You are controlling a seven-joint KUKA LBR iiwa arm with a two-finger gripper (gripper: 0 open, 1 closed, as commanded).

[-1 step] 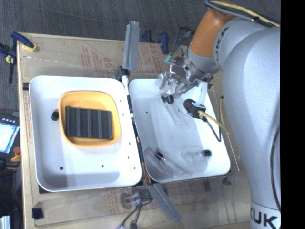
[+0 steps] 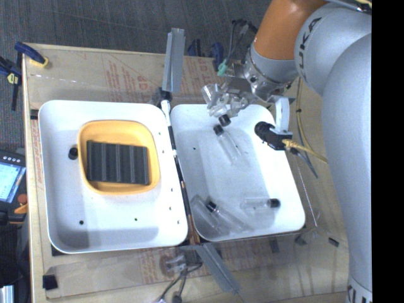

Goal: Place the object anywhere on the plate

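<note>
A yellow plate (image 2: 117, 131) lies in the left bin (image 2: 57, 219). A dark grey ribbed block (image 2: 120, 161) rests on it. My gripper (image 2: 222, 113) hangs over the far edge of the right bin (image 2: 284, 188). Just below it lies a clear plastic bottle (image 2: 229, 147), its black cap (image 2: 218, 130) pointing toward the gripper. I see nothing held in the gripper. Two more clear bottles lie near the right bin's front: one at the front left corner (image 2: 211, 212) and one to the right (image 2: 257, 203) with a black cap.
A small black piece (image 2: 73, 152) sits in the left bin beside the plate. A black fitting with a yellow cable (image 2: 270, 135) reaches over the right bin's right side. The divider between the bins (image 2: 175, 163) runs down the middle.
</note>
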